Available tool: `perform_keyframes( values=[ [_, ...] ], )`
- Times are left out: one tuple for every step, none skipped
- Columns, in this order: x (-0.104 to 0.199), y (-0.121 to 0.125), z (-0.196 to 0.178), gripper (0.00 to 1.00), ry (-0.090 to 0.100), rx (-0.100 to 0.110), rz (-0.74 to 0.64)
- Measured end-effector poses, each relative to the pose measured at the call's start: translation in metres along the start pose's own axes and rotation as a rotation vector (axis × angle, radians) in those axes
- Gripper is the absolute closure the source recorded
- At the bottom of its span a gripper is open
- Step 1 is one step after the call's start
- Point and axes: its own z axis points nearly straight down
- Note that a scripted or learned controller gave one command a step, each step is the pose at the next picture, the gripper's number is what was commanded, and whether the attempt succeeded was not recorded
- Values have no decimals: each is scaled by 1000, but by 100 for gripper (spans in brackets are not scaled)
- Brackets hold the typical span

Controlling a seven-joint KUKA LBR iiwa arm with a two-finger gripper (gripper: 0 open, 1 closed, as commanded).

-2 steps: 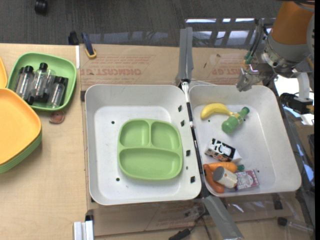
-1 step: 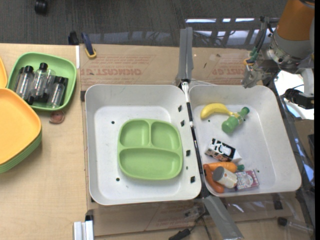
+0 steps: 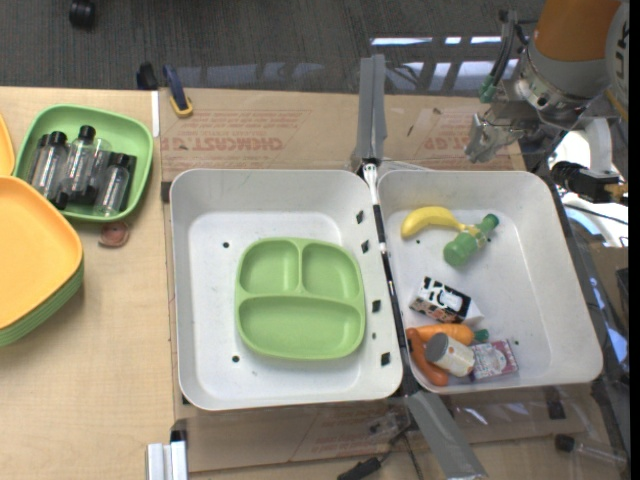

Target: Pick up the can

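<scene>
From my remote station, the overhead camera showed the grey arm with its orange band [image 3: 575, 18] reaching in at the upper right, its claw [image 3: 487, 140] hanging above the brown cardboard-covered counter [image 3: 270, 133] just beyond the far rim of the right-hand shallow white bin [image 3: 560, 268]. I could not tell whether the claw was spread or pressed together; nothing showed between its tips. The small can with a pale end and orange side [image 3: 452, 356] lay on its side in the near left corner of that right bin, touching an orange carrot-shaped toy [image 3: 428, 366] and a pink-and-white packet [image 3: 493, 360]. Just behind them sat a black-and-white printed packet [image 3: 442, 299]. Farther back, a yellow banana [image 3: 430, 220] lay beside a green plastic bottle [image 3: 468, 242]. The left white bin [image 3: 200, 268] held a green divided plate [image 3: 300, 299]. On the counter's left stood a green tray of small dark-capped bottles [image 3: 85, 163] and stacked orange plates [image 3: 35, 263].
</scene>
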Motion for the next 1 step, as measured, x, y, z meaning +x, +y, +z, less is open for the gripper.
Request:
perform_keyframes(
  values=[
    [-24, -2, 47, 100, 0, 2, 1]
  ],
)
